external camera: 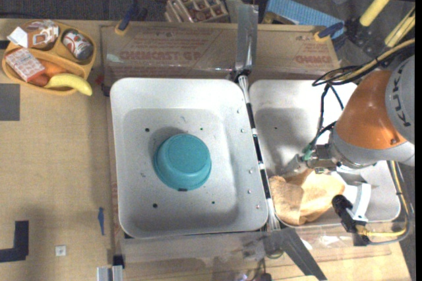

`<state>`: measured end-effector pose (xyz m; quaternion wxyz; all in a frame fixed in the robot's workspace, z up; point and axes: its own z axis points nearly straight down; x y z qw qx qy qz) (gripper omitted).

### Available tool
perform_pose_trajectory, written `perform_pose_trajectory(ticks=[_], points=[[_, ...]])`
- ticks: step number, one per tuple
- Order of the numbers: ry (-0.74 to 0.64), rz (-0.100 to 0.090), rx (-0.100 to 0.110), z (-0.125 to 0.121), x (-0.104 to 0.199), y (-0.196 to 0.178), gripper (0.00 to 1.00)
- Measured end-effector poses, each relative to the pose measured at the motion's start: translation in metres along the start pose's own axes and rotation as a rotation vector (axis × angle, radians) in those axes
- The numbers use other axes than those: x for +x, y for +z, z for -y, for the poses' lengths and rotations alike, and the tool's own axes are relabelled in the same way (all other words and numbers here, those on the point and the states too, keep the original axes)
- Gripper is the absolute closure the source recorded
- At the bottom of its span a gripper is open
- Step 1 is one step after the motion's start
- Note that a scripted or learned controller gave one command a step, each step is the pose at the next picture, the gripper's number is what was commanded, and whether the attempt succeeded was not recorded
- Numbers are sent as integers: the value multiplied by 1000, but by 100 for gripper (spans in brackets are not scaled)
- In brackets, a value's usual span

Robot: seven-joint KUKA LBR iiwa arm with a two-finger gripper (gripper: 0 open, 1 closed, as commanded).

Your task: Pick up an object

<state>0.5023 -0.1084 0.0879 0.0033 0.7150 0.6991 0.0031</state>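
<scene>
Camera view: gripper, grip unclear, over tan cloth against right bin's near wall.

Lighting: even, overhead, moderately bright. White bins slightly washed out, mild glare on rims. Soft shadow beneath teal bowl and arm. Focus: soft throughout; far clutter dimmer, grainy.

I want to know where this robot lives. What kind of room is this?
Probably a robot test lab or workshop. A grey and orange robot arm reaches over two white bins holding a teal bowl and a tan cloth to practise on, with cables and boxes cluttered behind the bench.
</scene>
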Motion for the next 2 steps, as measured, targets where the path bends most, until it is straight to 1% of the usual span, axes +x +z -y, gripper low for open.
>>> perform_pose_trajectory(ticks=[1,2], points=[[5,1,-2,-1,-2,-9,100],[-133,0,12,-54,37,-129,100]])
